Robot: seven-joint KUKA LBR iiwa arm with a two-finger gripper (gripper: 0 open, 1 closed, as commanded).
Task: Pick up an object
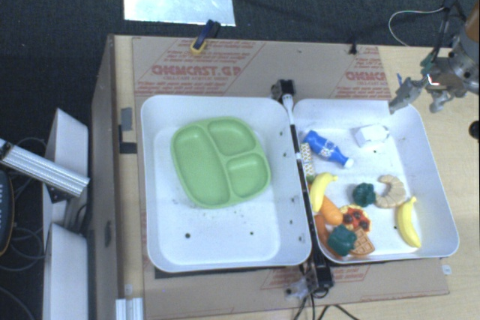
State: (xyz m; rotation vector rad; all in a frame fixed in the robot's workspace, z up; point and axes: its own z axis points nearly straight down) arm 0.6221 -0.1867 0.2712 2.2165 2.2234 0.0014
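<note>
Glossy green plastic tray [220, 161]

Robotics lab: two shallow white plastic bins [225, 255] on protective-papered bench [225, 71], dark carpet floor [60, 11], loose black cables [315, 15], bare aluminium extrusion rail [45, 167], toy plastic food [346, 225].

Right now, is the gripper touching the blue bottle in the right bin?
Apart. The camera view shows the gripper over the right bin's far right corner, with bare white floor between it and the blue bottle.
</note>
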